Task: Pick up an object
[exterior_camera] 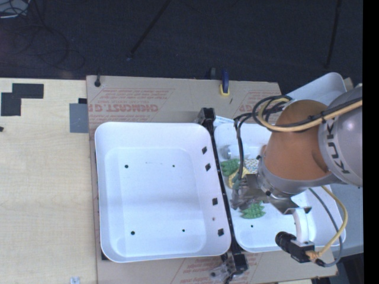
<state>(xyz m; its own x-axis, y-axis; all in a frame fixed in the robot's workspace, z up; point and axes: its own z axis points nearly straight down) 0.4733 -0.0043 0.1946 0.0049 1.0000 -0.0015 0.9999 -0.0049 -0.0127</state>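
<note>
Arm [296, 152] bent low over right bin [260, 241], gripper [241, 195] among green objects [230, 167]; finger state unclear. Two white bins; left bin [154, 194] beside it.

Cardboard sheet [151, 96], back edge: you'll see red print, upside down from this camera; it looks like "CHEMCAST GP", though the last letters are blurred.
Arm [346, 147]: you can read "KU", cut off at the frame's edge.
</note>
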